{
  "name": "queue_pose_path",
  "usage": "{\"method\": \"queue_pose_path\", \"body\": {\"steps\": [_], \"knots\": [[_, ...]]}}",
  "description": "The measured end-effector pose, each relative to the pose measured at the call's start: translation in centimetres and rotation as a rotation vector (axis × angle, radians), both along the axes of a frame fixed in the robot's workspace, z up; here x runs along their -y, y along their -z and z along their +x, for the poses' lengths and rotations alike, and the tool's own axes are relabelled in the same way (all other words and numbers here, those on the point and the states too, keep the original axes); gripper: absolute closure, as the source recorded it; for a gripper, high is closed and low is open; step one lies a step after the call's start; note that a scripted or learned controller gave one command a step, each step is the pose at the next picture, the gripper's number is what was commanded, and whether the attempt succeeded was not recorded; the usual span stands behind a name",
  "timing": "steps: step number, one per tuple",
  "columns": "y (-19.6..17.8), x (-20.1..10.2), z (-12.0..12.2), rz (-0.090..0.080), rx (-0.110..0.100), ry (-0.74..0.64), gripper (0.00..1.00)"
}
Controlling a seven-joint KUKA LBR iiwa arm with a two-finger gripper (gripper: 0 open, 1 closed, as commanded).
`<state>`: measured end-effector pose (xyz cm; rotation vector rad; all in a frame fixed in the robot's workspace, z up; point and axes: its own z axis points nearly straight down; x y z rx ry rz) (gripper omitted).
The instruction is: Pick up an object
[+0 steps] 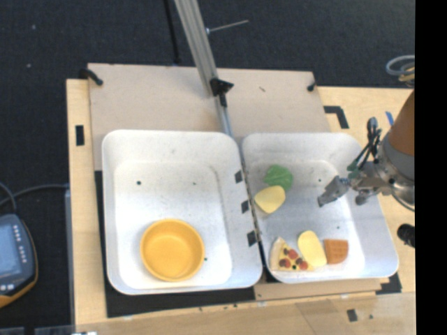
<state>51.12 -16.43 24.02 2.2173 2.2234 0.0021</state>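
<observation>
Hovering over the right bin (363, 257), the gripper (330, 195), jaw state unclear, nears a glossy yellow lemon-shaped piece (269, 199) beside a green lump (278, 176).

Around the two bins
A metal rail (199, 37) slants over the wooden counter (80, 187); a grey cardboard sheet (160, 96) lies beneath the bins, a handheld pendant (14, 257) sits at left.
</observation>
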Motion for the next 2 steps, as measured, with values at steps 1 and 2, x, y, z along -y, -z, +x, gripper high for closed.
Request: {"method": "queue_pose_path", "body": {"steps": [1, 2], "knots": [[0.0, 0.0, 0.0, 0.0, 0.001, 0.001, 0.0], [5.8, 1.0, 0.2, -0.001, -0.006, 0.003, 0.0]]}}
